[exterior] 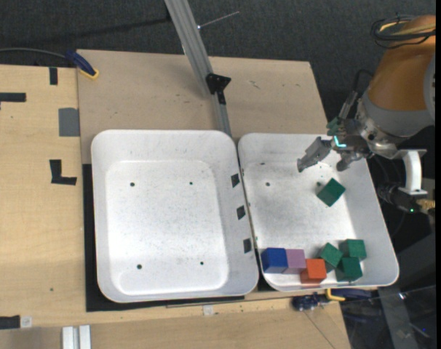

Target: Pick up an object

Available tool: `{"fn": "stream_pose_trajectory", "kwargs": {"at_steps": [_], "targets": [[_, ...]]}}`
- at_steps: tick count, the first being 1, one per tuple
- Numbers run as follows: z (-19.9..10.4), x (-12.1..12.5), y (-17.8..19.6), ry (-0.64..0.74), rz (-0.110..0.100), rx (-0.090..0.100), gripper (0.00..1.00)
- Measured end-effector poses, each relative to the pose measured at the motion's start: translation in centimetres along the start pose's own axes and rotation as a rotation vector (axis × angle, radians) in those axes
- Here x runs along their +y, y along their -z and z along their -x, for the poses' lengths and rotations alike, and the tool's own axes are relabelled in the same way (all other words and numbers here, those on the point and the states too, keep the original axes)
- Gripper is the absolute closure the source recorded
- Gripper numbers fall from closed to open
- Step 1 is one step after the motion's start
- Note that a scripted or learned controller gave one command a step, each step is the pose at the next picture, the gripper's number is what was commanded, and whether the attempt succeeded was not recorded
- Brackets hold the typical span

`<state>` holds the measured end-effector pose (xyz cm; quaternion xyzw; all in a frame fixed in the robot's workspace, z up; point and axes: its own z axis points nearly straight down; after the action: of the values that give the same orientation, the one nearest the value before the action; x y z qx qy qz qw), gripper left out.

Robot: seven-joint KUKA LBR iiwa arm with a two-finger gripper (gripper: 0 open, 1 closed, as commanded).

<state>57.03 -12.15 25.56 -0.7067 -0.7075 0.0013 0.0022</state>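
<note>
- Arm [399, 86] enters from the right edge, orange band high, wrist angled down and leftward over the right bin [279, 209].
- Gripper [328, 158] poised over the bin's upper right area; two dark fingers [311, 155] spread apart, open, nothing between them.
- Lone green block [330, 192] sits tilted on the bin floor just below the gripper, apart from the fingers; whether a fingertip touches it, cannot tell.
- Cluster along the bin's near wall: blue block [274, 259], purple block [295, 259], orange block [315, 269], then three green blocks [346, 259] packed close at the right corner.
- Left bin [162, 209] adjoins the right bin, walls touching at the centre.
- Upper arm cut off at the right and top edges; joints beyond the band out of frame.
- Second finger partly merged with the wrist's shadowed housing; tip outline hard to make out.
- Exact faces of the clustered green blocks overlapped; boundaries between them unclear.
- Metal pole [195, 46] slants across the wooden surface [271, 97] above the bins.
</note>
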Motion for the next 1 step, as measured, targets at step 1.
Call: {"fn": "stream_pose_trajectory", "kwargs": {"at_steps": [1], "targets": [[0.00,0.07,0.19,0.001,0.004,-0.001,0.00]]}}
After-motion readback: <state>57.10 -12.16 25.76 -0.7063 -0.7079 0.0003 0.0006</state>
